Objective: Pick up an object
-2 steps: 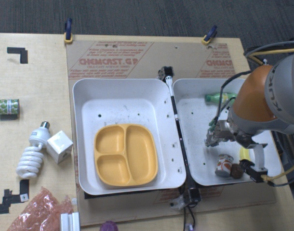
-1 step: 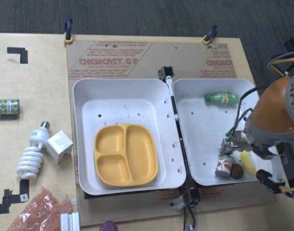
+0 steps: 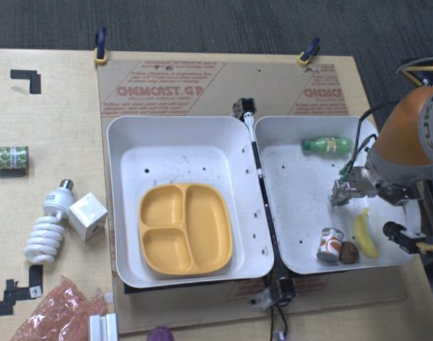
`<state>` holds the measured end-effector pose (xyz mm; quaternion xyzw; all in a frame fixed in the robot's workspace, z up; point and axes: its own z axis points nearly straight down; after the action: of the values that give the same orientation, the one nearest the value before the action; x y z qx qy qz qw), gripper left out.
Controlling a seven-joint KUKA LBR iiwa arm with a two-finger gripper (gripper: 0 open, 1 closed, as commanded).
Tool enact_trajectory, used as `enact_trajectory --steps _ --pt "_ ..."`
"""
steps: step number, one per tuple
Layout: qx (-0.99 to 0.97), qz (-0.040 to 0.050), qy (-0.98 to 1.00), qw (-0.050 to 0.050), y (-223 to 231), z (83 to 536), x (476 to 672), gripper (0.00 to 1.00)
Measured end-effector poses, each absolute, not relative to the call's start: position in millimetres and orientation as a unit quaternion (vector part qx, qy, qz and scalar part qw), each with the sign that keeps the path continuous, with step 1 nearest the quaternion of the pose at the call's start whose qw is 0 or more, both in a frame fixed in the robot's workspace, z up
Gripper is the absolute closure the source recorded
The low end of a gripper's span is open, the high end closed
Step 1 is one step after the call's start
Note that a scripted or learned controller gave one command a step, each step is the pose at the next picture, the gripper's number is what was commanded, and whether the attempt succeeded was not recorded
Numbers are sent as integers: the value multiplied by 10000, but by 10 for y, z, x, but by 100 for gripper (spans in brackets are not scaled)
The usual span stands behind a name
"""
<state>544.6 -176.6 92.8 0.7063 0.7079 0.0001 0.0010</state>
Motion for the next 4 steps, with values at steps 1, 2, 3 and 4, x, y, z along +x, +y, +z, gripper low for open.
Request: enact_trajectory --steps 1,2,3,4 --pt "7064 1 7079 9 -1766 927 5446 0" --pt "7057 4 7085 23 -1769 1031 5455 100" --pt "7058 2 7084 20 -1769 1028 5453 0" --pt "7063 -1 7079 7 -1355 926 5865 0"
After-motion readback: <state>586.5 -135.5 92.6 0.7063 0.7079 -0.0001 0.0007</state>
